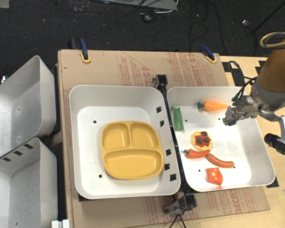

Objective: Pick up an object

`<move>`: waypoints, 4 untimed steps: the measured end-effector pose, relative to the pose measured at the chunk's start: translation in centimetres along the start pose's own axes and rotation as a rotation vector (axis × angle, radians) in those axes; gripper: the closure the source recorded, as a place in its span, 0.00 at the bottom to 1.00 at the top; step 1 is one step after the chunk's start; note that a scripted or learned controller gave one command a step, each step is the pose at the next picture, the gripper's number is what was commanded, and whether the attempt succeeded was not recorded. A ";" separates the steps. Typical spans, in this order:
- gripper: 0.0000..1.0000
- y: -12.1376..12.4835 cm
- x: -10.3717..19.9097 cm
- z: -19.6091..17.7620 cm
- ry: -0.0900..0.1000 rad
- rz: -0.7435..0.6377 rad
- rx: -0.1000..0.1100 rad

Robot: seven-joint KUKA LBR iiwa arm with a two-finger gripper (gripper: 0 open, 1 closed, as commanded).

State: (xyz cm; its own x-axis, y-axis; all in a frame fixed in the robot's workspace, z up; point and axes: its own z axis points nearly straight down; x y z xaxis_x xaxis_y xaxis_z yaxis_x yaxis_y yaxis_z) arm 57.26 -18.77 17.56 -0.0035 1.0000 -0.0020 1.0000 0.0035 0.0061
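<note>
a: where's the pincer point(229, 118) right now?

b: right side of the frame, low over the right bin point(261, 146), near its upper right corner. it sits just right of the toy carrot point(213, 106). nothing is between its tips, so it carries nothing, but whether it's spread or clenched i cannot tell; the tip is a dark blur.

a: and the things it could take?

b: all in the right bin. the carrot at top, a green block point(177, 118) against the left wall, a small pizza slice point(202, 140) mid-bin, a red chili pepper point(195, 153) touching the pizza's lower edge, a sausage point(220, 162) below right, and a red strawberry-like piece point(214, 175) at the bottom. the left bin point(80, 141) carries a yellow divided plate point(131, 149).

a: what might spoil it?

b: my guess: the carrot is rounded and smooth, so an off-centre squeeze could squirt it sideways. coming down beside it would just nudge it left. going for the pizza risks catching the chili too, since they touch.
</note>
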 end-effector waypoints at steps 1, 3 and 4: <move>1.00 0.2 0.0 -5.4 -0.001 0.000 -0.001; 1.00 2.3 11.8 -6.8 0.003 -0.006 0.004; 1.00 3.2 17.9 -7.1 0.003 -0.005 0.005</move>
State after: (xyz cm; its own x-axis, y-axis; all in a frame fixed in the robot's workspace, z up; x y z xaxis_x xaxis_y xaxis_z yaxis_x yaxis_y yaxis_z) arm 60.32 -0.82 24.67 -0.0081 1.0000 0.0011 1.0000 0.0081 0.0015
